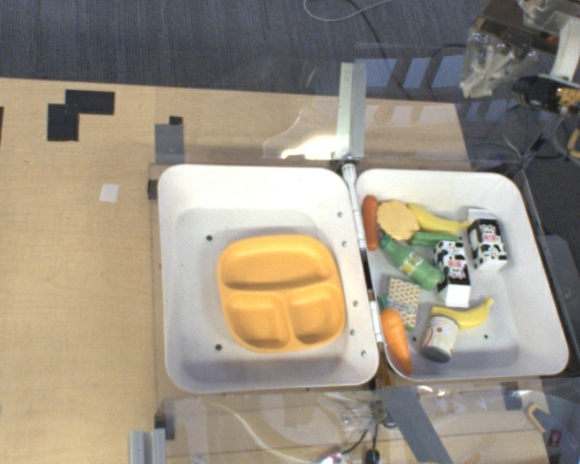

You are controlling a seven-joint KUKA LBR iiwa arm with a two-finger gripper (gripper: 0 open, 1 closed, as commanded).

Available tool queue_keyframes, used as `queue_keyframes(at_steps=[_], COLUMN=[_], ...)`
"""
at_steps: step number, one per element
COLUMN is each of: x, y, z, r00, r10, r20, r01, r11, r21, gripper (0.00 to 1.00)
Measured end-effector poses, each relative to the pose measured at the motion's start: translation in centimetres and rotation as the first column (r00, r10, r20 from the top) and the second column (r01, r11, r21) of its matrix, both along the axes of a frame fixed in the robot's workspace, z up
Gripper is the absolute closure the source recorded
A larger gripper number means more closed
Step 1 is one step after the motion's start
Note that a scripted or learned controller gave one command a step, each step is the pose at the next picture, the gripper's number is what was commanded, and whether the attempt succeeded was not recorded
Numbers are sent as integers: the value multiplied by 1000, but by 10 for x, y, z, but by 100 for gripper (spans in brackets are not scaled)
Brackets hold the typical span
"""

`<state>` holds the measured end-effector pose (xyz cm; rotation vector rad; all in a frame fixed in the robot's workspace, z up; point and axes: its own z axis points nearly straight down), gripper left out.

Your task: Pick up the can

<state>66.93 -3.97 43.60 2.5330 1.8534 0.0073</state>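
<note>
The can (pixel 439 337) is small, with a tan label and a silver lid. It lies tilted near the front of the right bin (pixel 532 341), between a carrot (pixel 397 340) on its left and a small banana (pixel 476 312) on its right. My gripper (pixel 483 68) hangs high at the top right, beyond the bin's far edge and well away from the can. Nothing is seen held in it.
The right bin also holds a green bottle (pixel 412 263), two cow-patterned cartons (pixel 486 242) (pixel 451 262), a round cracker (pixel 398 219), a larger banana (pixel 437 223) and a red sausage (pixel 370 222). An orange divided tray (pixel 275 291) sits in the left bin (pixel 188 259).
</note>
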Motion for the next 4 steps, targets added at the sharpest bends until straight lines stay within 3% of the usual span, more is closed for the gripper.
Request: queue_keyframes(at_steps=[1,2,3,4], x=[0,-1,-1,-13], y=[90,102,171,244], z=[0,0,0,1], r00=[997,985,959,884], r10=[-71,-173,-284,-467], r20=[0,-1,-2,-3], r01=[71,173,284,467], r11=[997,985,959,884], r21=[1,2,3,5], gripper=[100,100,100,100])
